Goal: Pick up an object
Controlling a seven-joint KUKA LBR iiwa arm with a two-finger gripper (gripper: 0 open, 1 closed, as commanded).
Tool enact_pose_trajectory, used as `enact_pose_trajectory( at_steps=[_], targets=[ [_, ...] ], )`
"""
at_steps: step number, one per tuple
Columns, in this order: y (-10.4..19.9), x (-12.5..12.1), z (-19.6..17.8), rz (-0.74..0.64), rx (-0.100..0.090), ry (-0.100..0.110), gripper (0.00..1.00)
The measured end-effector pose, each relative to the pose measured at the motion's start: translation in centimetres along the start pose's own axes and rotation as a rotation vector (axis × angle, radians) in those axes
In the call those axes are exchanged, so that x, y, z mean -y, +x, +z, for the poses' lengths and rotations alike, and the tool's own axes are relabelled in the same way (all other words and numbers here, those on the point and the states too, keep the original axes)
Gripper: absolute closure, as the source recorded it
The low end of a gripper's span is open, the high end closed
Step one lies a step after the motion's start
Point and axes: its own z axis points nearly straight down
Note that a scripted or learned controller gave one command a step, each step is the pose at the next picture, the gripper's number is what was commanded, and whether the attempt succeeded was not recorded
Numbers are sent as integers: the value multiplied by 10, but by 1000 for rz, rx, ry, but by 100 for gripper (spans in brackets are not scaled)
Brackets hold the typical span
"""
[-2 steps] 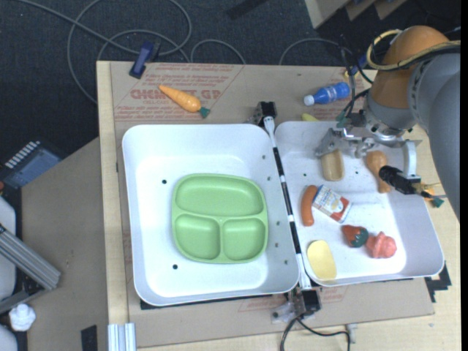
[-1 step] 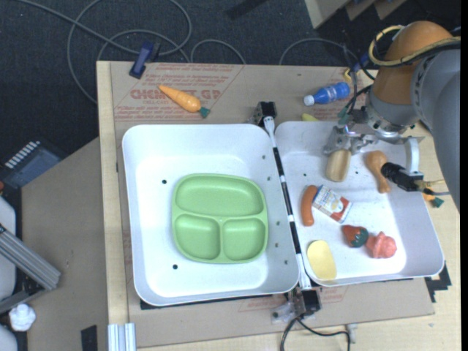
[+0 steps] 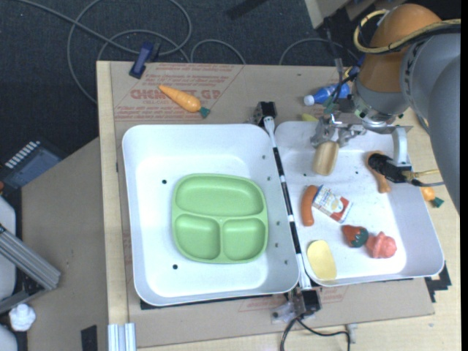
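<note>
Glossy white plastic bins [image 3: 146, 152]

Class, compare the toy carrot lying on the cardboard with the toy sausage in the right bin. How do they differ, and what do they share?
The carrot is orange with a green tip; the sausage is plain red-orange. The carrot tapers; the sausage stays even with rounded ends. The carrot lies outside the bins, slanted; the sausage lies in the right bin, nearly parallel to the divider. Both are small, elongated toy foods.
</note>
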Motion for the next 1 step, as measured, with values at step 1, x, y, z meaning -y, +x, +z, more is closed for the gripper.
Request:
enact_pose_trajectory(
  at_steps=[1],
  targets=[
    [75,81,-52,-1,-3,4,100]
  ],
)
